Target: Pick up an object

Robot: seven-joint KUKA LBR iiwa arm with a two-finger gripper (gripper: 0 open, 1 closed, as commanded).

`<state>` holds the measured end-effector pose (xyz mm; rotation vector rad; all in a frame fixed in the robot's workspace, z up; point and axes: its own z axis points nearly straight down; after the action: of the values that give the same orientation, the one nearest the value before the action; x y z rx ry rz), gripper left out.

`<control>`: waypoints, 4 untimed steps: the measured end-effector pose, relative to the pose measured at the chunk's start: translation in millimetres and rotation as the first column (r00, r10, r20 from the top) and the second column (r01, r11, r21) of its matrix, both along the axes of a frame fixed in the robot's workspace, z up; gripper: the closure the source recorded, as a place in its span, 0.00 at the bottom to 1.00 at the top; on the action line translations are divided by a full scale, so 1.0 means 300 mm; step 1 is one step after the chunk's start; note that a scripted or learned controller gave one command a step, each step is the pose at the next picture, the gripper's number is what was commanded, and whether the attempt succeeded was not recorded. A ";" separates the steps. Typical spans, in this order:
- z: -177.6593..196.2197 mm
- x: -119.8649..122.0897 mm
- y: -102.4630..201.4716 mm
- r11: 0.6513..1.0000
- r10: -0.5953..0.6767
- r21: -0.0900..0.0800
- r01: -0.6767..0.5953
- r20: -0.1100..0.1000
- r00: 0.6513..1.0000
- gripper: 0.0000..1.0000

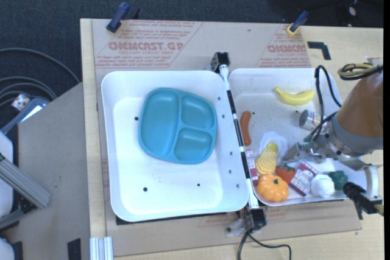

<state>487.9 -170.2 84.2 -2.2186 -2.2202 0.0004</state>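
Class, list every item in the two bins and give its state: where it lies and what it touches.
Blue divided plastic plate: flat, alone in left bin.
Yellow banana: lying apart, right bin's far side.
Red sausage: lying beside the divider.
Yellow corn cob: lying above the pumpkin.
Small orange pumpkin: upright, near corner.
Gripper: low over right bin.

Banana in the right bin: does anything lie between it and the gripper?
Nothing visible blocks it. The banana lies alone near the bin's far wall, with bare floor around it. The gripper sits lower down, over the cluster holding the corn and pumpkin.
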 end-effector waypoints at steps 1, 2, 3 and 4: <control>0.033 0.001 -0.001 1.000 -0.002 -0.001 0.002 0.002 1.000 1.00; 0.032 0.001 -0.001 1.000 -0.002 -0.001 0.002 0.002 1.000 0.00; 0.008 0.260 0.196 1.000 0.000 -0.003 0.000 0.009 1.000 0.00; 0.011 0.402 0.228 1.000 -0.004 -0.012 0.004 0.011 1.000 0.00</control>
<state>608.4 -101.9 87.5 -2.2342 -2.2276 0.0016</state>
